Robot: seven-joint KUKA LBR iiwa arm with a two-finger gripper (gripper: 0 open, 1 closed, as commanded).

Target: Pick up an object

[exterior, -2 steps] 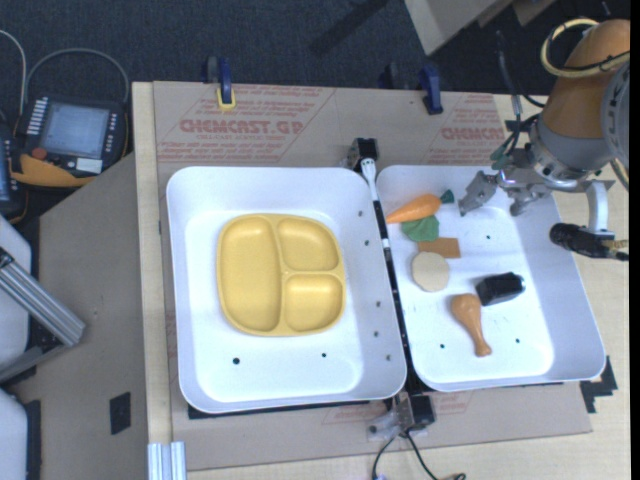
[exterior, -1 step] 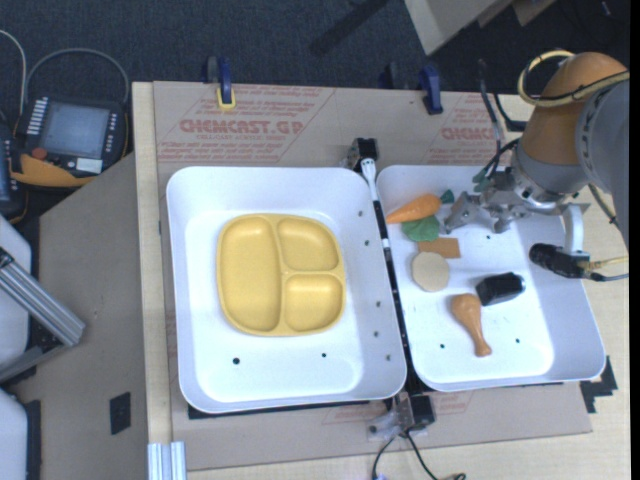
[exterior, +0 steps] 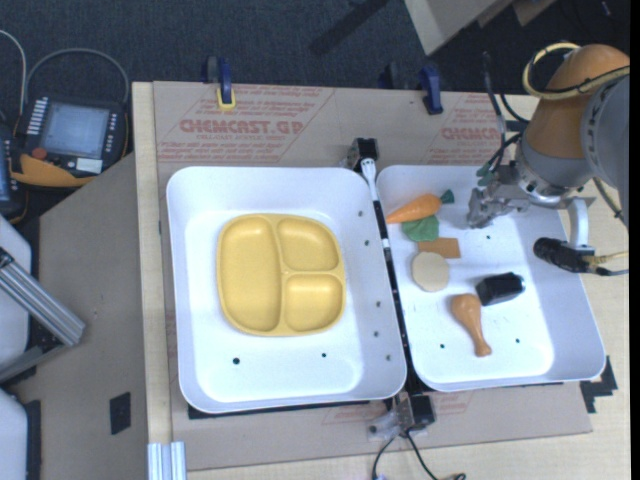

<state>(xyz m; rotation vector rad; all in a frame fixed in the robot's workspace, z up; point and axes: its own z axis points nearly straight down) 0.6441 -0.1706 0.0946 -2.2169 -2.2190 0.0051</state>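
The right bin [exterior: 560, 353] holds several toy foods: an orange carrot [exterior: 415, 209] with a green top, a green piece [exterior: 423, 228], a small orange-brown block [exterior: 445, 249], a pale round piece [exterior: 432, 271], a black block [exterior: 499, 288] and a tan drumstick [exterior: 470, 320]. My gripper [exterior: 482, 211] hangs over the bin's far right part, just right of the carrot's green end. Nothing shows between its tips.
The left bin [exterior: 200, 358] holds a yellow divided plate [exterior: 281, 273]. A black clip [exterior: 365, 154] sits between the bins at the far side. Blue clamps [exterior: 225, 80] hold the cardboard base. A teach pendant [exterior: 70, 133] lies off the bench at the left.
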